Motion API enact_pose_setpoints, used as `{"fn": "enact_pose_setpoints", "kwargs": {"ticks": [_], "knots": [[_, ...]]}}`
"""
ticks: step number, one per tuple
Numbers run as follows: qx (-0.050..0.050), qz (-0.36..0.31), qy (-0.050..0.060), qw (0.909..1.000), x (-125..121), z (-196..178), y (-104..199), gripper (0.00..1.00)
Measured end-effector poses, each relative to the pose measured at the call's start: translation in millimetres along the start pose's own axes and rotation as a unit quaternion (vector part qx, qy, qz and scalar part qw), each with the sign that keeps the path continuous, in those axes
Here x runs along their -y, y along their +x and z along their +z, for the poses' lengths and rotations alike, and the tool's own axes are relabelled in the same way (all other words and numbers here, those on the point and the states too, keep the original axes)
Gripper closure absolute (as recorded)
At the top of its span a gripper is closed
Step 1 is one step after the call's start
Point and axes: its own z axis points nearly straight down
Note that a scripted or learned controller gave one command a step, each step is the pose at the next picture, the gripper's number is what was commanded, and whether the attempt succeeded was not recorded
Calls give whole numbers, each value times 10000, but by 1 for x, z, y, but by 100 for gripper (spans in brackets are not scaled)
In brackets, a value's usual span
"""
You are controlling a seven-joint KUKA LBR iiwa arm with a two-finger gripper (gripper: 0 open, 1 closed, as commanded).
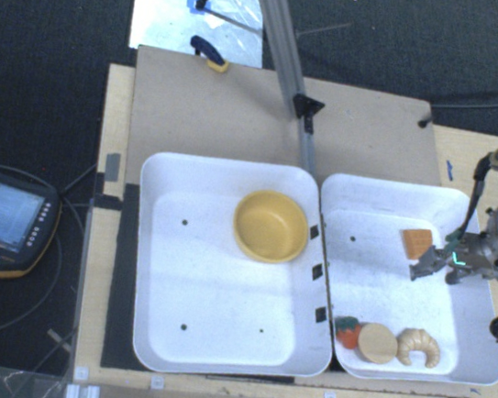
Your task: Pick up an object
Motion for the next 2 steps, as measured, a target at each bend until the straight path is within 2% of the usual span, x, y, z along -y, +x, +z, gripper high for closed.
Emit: {"fn": "enact_pose_setpoints", "kwargs": {"ticks": [1, 2], "knots": [[0, 0, 0, 10000, 0, 0, 0, 0], [-2, 4, 18, 10000, 10, 49, 0, 0]]}}
